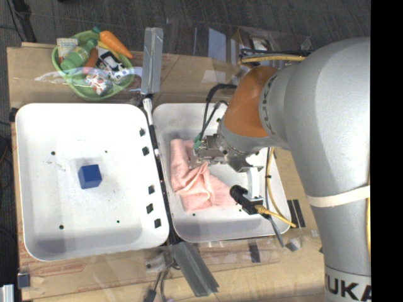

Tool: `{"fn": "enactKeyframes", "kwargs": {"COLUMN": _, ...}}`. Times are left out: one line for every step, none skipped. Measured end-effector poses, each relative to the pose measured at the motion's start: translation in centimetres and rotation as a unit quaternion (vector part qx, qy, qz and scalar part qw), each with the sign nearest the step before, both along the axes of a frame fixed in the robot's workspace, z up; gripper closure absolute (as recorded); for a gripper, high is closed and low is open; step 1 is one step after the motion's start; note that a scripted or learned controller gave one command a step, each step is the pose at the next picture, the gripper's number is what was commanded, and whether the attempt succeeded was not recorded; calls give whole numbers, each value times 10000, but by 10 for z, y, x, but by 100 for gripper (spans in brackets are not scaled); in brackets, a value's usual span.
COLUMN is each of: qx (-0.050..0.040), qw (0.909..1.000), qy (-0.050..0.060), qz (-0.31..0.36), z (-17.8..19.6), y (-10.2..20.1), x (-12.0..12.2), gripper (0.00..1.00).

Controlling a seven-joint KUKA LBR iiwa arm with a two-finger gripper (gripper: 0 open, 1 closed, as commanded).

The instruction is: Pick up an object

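A crumpled pink cloth [192, 176] lies in the right bin [189, 231], along its left half. My gripper [203, 151] is down in that bin, right over the cloth's upper right part, with its tip at the cloth. The arm's grey bulk and orange band cover the bin's right side. A blue cube [90, 175] rests alone in the left bin [38, 219], left of its middle.
A green bowl [94, 61] heaped with small items, among them an orange carrot toy, stands beyond the left bin at the back left. A row of black clips lines the divider between the two bins.
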State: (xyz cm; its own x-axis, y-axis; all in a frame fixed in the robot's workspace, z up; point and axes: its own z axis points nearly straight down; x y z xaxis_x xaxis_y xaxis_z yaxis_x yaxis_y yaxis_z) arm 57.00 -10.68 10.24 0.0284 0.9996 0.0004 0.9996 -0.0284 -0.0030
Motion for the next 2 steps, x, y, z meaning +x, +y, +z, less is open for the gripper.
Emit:
{"fn": "enactKeyframes", "kwargs": {"qx": 10, "qw": 9988, "qy": 20, "qz": 492, "z": 1, "y": 0, "x": -2, "gripper": 100}}
{"fn": "enactKeyframes", "kwargs": {"qx": -1, "qw": 9977, "qy": -4, "qz": 682, "z": 172, "y": 39, "x": 46, "gripper": 100}}
